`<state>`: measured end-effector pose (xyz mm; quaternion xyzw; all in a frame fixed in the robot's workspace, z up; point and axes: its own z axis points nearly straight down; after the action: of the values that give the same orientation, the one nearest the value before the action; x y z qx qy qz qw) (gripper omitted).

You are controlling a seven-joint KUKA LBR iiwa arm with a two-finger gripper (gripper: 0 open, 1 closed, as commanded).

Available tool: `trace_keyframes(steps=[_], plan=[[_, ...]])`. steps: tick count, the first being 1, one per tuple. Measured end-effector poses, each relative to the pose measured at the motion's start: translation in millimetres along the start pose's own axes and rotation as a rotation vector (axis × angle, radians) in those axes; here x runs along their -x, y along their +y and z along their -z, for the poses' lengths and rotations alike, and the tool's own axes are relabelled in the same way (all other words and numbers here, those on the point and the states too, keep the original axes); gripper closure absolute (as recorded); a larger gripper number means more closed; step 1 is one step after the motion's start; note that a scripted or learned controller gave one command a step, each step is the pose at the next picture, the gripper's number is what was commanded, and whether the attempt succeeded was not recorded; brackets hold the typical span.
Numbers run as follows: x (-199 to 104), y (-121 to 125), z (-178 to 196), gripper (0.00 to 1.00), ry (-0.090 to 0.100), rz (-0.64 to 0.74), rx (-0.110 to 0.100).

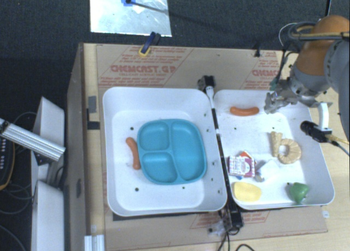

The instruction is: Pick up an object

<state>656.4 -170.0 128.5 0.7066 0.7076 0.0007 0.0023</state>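
On my bench feed I log two shallow white bins side by side on a brown board printed with red lettering.

Left white bin (117,135): one blue plastic divided tray (170,151) with four compartments, lying flat near the middle; one orange-red sausage (133,153) just beside the tray's left edge, lying lengthwise.

Right white bin (317,159): a second orange-red sausage (244,111) near the far wall, lying crosswise; a tan ring-shaped pastry with a stick-like piece (284,148) at mid-right; a small red-and-white printed packet (241,164) near the dividing wall, with a small grey item (259,170) just beside it; a flat yellow oval piece (247,191) at the near edge; a green rounded toy (297,191) in the near right corner.

Arm: I see the grey two-finger gripper (273,102) low over the right bin's far end, just to the right of the second sausage. Nothing is visibly between its tips; how far they are parted I cannot tell at this size.
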Motion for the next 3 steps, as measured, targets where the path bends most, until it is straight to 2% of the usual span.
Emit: trace_keyframes(steps=[1, 2, 3], plan=[[-1.1, 0.0, -0.6, 0.0, 0.001, 0.001, -0.001], [34.4, -44.0, -44.5, 0.0, 0.001, 0.0, -0.004], [24.0, -84.5, -43.8, 0.0, 0.002, 0.0, -0.003]])
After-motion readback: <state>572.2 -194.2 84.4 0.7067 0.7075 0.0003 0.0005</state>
